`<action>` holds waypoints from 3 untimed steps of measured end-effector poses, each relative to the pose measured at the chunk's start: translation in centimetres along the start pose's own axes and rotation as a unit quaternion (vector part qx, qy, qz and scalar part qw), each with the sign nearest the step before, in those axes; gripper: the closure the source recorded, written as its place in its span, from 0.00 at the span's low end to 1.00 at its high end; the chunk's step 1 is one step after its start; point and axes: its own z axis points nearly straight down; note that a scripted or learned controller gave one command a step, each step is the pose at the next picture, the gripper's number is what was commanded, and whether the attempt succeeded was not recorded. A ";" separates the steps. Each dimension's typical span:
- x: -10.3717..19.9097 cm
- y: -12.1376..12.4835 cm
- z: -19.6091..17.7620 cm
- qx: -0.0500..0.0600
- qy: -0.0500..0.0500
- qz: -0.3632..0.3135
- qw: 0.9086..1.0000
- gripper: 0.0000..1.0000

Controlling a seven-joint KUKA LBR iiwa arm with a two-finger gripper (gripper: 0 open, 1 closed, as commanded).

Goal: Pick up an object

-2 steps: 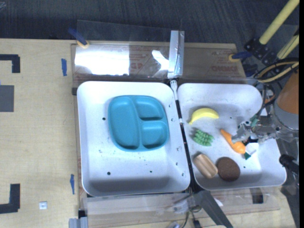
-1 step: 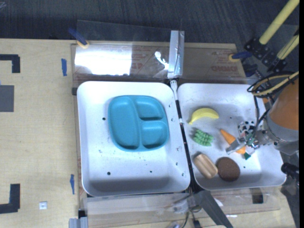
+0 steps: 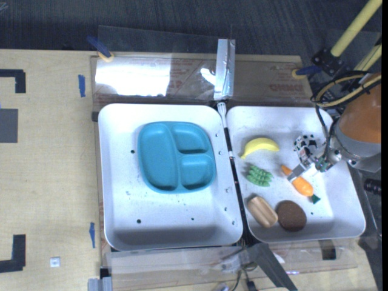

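Hovering at the small orange plastic carrot (image 3: 302, 185), the gripper (image 3: 305, 163) needed centring; finger state: cannot tell.

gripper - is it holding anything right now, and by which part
It cannot be told. The gripper sits right over the top end of the carrot in the right bin, but no grip on it is visible.

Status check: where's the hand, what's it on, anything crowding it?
Hand low in right bin, over carrot. No grasp visible. Banana, pea pod nearby, apart.
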 end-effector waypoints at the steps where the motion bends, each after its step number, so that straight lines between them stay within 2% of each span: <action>1: -0.8 1.1 0.1 -0.001 0.004 0.105 0.994 0.00; 2: -0.8 1.2 0.1 -0.001 0.002 0.113 0.994 0.00; 3: 0.5 -0.6 0.0 -0.006 0.000 0.120 0.993 0.00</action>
